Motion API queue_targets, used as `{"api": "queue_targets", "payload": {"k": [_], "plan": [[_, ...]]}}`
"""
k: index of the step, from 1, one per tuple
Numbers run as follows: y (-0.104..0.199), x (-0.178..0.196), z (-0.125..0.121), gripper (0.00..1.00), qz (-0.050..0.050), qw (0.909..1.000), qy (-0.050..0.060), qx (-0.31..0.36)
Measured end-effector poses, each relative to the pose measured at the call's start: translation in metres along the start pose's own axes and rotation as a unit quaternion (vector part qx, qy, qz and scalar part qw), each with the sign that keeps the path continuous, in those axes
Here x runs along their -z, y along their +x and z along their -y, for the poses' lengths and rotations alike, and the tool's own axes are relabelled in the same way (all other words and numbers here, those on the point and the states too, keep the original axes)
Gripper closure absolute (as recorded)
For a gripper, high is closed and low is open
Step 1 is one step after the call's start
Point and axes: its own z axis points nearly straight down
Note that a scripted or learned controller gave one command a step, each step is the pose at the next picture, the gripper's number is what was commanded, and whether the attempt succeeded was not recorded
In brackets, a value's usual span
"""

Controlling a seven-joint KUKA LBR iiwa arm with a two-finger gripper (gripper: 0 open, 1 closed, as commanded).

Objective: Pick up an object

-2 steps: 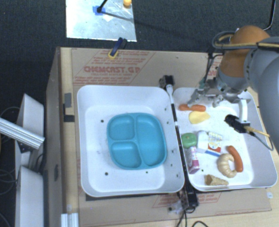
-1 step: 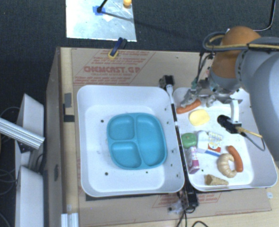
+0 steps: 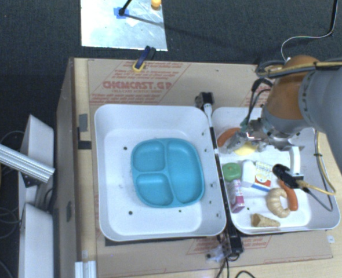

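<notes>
The tool [image 3: 253, 136] hangs low over the right bin [image 3: 324, 216], above a yellow piece [image 3: 246, 150] beside an orange one [image 3: 226, 136]; I cannot tell its grip. A blue divided tray [image 3: 167, 172] sits left.

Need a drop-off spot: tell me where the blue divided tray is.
The blue divided tray lies in the middle of the left bin, across the centre divider from the green object in the right bin.

right bin [image 3: 324, 213] crowded with objects, left bin [image 3: 110, 155] open around blue tray [image 3: 167, 172]
</notes>
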Motion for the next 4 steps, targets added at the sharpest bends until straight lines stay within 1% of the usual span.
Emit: {"api": "queue_targets", "payload": {"k": [1, 2, 3, 4], "plan": [[0.000, 0.011, -0.001, 1.00, 0.000, 1.0000, -0.001, 0.000], [-0.050, 0.103, -0.005, 1.00, 0.001, 1.0000, -0.002, 0.000], [-0.050, 0.102, -0.005, 0.00, 0.000, 1.0000, -0.001, 0.000], [-0.005, 0.033, -0.027, 0.00, -0.001, 1.0000, 0.001, 0.001]]}}
